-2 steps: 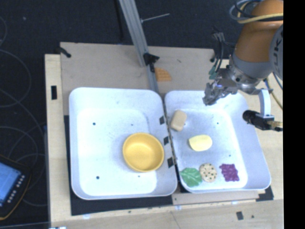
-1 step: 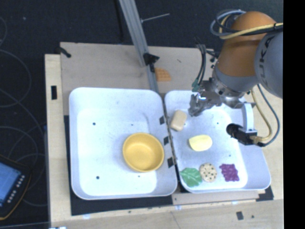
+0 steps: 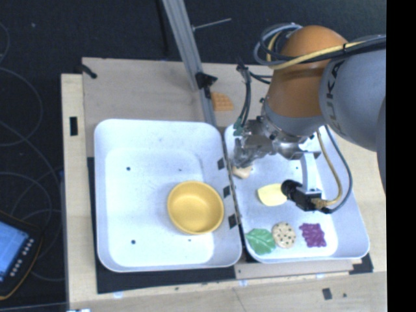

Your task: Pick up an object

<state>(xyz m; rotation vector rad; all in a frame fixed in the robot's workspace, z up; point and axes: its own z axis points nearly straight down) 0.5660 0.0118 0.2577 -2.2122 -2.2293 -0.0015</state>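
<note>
Camera view shows the jaws (image 3: 243, 163) low at the right bin's (image 3: 354, 229) left edge, over a small cream piece (image 3: 242, 171); whether they pinch it I cannot tell. Best to confirm the grip, then rise straight, clear of the yellow slice (image 3: 271, 195) nearby.
</note>
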